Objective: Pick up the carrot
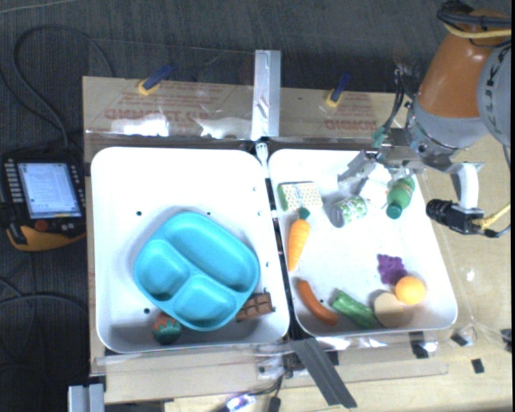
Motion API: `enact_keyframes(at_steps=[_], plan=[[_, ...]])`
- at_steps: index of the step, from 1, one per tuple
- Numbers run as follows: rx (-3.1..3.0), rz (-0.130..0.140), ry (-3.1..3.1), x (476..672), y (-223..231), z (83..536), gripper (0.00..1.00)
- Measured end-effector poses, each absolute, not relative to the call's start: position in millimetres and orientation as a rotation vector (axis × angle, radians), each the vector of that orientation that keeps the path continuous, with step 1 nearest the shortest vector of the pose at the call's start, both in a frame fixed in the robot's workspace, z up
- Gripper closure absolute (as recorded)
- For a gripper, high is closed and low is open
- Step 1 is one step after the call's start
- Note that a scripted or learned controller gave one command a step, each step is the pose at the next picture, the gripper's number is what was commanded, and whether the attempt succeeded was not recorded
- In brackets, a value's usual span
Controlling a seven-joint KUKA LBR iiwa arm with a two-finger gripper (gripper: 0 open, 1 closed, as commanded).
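Note:
The carrot [297, 239] is orange with a green top and lies along the left side of the right bin [442, 264], tip toward the front. My gripper [344, 193] hangs over the back middle of that bin, about a carrot's length to the right of the carrot and a little behind it. Its grey fingers [355, 172] stand open with nothing between them. A small green and white can [354, 210] lies right beside the lower finger.
A green bottle [399, 197] and a green and white packet [296, 196] lie near the back. A sausage [316, 301], a green vegetable [354, 309], grapes [390, 267] and an orange [409, 290] crowd the front. The left bin [112, 230] holds a blue divided plate [197, 269].

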State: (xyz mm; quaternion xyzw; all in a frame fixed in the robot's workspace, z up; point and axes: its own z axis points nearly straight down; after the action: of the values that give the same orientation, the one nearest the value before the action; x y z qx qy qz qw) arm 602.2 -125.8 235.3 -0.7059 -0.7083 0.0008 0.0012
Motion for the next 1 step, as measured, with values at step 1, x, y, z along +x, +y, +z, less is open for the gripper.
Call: enact_keyframes(at_steps=[1], plan=[[-2.218,0.003,-2.220,557.1,-100.9,102.3,0.00]])
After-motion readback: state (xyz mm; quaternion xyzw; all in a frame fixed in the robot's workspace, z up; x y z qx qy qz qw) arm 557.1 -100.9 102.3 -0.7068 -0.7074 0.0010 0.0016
